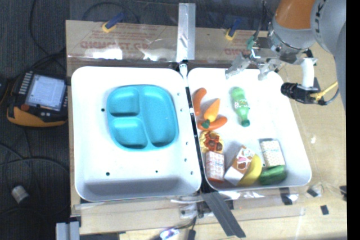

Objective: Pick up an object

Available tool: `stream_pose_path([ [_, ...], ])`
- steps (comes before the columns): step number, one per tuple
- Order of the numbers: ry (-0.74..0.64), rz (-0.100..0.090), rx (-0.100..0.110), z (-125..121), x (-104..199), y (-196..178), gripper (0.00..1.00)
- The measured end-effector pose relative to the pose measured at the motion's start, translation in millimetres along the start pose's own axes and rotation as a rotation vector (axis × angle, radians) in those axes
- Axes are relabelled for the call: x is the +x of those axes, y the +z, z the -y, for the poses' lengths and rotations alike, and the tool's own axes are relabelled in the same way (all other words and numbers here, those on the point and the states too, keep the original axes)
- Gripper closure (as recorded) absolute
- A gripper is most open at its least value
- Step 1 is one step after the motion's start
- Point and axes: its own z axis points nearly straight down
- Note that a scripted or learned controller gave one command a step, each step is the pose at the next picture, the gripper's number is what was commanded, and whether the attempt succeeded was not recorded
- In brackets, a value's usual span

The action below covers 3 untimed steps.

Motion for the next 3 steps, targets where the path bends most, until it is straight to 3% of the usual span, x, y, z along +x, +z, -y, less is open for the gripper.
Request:
stream_pose_path([
  [1,0.023,0.004,0.002,-9.1,-71.4,107.0,0.0],
  [2,-0.054,0.009,-0.012,8.3,-46.6,147.2,0.0],
  [3,-0.054,0.004,-0.013,7.2,-45.2,139.2,1.0],
])
